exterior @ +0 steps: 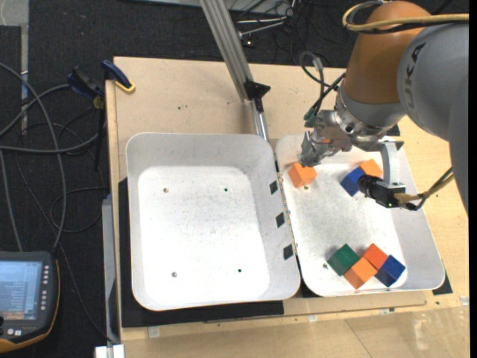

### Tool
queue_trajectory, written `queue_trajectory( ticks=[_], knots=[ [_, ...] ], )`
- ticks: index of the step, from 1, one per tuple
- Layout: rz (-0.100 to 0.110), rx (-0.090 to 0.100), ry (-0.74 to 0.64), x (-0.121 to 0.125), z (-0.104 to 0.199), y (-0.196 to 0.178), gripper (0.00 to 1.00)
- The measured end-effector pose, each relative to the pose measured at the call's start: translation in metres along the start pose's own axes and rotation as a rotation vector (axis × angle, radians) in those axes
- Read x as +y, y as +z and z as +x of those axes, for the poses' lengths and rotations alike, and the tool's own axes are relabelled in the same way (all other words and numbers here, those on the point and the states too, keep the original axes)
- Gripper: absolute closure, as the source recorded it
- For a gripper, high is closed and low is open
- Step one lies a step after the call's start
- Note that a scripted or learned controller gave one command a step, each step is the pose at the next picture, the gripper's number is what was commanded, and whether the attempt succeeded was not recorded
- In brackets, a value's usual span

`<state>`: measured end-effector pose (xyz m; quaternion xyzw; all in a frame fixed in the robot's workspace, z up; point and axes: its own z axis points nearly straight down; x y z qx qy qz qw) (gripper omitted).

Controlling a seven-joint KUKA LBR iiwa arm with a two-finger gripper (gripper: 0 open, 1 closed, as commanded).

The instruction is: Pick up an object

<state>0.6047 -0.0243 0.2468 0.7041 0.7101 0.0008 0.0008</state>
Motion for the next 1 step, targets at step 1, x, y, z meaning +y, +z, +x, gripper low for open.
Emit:
queue_trajectory(
  ticks=[1],
  knots=[
    [0.001, 0.0, 0.001, 0.0205, 0.0463, 0.013, 1.0]
  ],
)
